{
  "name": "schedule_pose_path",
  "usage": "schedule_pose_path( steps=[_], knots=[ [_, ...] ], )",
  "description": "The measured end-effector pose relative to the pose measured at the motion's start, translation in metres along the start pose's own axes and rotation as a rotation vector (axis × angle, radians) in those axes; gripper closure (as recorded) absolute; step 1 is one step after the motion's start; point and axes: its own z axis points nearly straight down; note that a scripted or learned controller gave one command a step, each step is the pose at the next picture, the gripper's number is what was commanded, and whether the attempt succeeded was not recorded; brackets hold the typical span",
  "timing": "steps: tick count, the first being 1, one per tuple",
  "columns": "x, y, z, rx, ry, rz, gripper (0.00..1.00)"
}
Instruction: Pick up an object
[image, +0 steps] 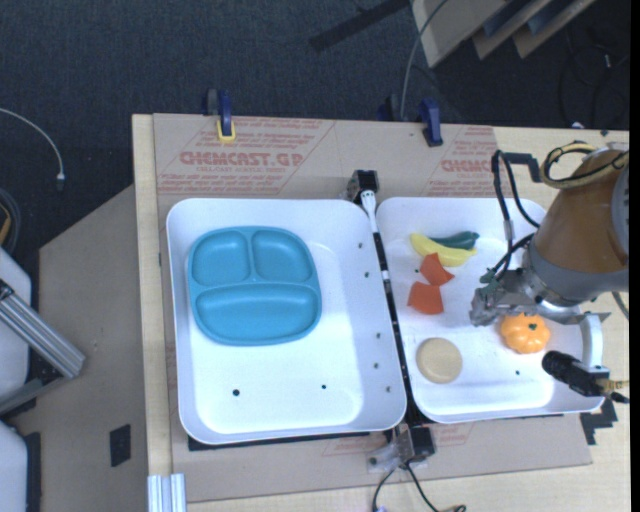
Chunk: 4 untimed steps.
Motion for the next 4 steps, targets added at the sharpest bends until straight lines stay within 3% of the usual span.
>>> schedule_pose_path(
  steps=[2, 4],
  knots=[
    [-0.003, -0.007, -0.106, -0.005, -0.001, -0.003, 1.0],
    [0.099, 0.029, -0.089, 0.0, 0.002, -0.008, 1.0]
  ],
)
